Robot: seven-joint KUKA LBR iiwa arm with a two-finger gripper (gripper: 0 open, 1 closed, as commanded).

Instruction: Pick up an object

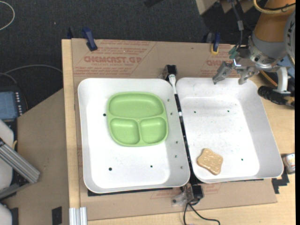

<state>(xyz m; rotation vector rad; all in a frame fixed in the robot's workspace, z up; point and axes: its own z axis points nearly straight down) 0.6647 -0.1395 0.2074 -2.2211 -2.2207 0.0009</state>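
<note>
A tan, cookie-shaped object [209,161] lies near the front edge of the right bin [225,121]. A light green divided plate [138,118] rests in the left bin [93,139]. My gripper [230,76] hangs over the far rim of the right bin, well away from the tan object. Its two fingers are spread apart and point downward with nothing between them.
The two white bins sit side by side on a cardboard-covered bench [140,55], joined by a black strip [179,121]. Blue clamps [89,39] hold the board at the back. The grey and orange arm [274,18] rises at the upper right.
</note>
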